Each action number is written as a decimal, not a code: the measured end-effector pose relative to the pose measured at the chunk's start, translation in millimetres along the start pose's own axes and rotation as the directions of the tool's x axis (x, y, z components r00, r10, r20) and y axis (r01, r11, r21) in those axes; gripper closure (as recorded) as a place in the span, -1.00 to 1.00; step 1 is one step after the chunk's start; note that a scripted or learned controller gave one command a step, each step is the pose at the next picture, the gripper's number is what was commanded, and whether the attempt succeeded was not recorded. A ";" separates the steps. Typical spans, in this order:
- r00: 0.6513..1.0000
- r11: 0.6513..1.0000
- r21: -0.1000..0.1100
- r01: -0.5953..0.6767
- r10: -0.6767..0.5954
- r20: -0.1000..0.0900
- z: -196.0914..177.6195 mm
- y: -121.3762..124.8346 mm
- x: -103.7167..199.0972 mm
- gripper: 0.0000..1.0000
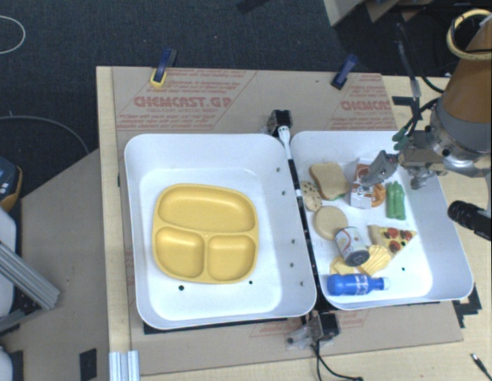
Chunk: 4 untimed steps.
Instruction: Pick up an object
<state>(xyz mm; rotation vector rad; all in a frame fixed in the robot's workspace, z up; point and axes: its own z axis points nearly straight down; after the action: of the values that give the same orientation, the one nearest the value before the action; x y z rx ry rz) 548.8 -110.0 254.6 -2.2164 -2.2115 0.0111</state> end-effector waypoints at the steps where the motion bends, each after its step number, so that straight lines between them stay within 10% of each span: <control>1: 1.000 1.000 -0.010 0.002 -0.002 0.001 -5.1 1.9 0.0 -1.00; 4: 1.000 1.000 -0.007 0.000 0.000 0.000 157.7 -12.7 -9.6 -1.00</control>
<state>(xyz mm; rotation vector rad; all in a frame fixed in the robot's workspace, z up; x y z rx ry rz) 534.1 -119.2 97.0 -2.2196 -2.2153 0.0030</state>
